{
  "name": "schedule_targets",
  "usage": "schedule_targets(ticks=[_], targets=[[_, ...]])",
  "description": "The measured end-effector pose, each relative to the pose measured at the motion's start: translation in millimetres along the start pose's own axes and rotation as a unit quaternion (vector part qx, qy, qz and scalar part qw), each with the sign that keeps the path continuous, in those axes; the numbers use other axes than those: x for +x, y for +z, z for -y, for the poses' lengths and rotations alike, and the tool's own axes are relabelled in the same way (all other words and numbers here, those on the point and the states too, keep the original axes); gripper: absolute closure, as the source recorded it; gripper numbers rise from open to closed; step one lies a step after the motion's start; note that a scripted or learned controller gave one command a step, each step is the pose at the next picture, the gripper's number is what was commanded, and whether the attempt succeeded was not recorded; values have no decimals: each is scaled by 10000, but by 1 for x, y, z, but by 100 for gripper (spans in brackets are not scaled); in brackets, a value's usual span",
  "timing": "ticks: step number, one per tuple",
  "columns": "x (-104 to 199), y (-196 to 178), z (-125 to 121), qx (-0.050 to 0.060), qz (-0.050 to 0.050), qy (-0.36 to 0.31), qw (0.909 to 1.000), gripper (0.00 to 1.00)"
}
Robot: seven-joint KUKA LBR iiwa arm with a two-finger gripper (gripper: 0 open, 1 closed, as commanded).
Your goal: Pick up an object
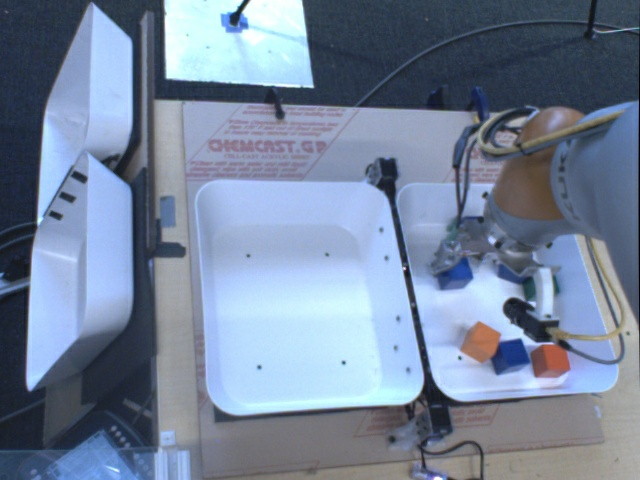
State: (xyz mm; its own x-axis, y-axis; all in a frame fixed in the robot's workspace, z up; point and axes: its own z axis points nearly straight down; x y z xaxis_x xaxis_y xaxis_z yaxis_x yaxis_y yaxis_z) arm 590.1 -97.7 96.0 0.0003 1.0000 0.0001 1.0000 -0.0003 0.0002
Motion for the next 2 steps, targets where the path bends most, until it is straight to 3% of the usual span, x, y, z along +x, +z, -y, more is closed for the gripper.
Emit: schedule_targets(ticks=[1, 2], targets=[[100, -94, 13, -34, -6, -45, 10000, 100], [183, -89, 49, 8, -9, -39, 10000, 100]])
